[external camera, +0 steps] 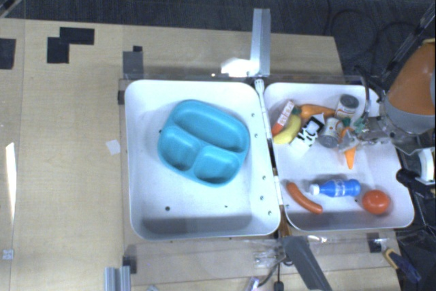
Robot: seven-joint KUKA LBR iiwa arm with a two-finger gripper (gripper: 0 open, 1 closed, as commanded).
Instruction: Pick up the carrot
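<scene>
Carrot (pixel 350 157) hangs point-down in right bin (pixel 402 215), approx mid-right, pinched at its top between gripper (pixel 349 142) fingers. Grasp looks made; lift clear of bin is what's left, as far as I can judge.

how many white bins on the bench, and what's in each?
2. Left bin holds a blue divided tray. Right bin holds the clutter: carrot, blue bottle, sausage, tomato, banana.
</scene>
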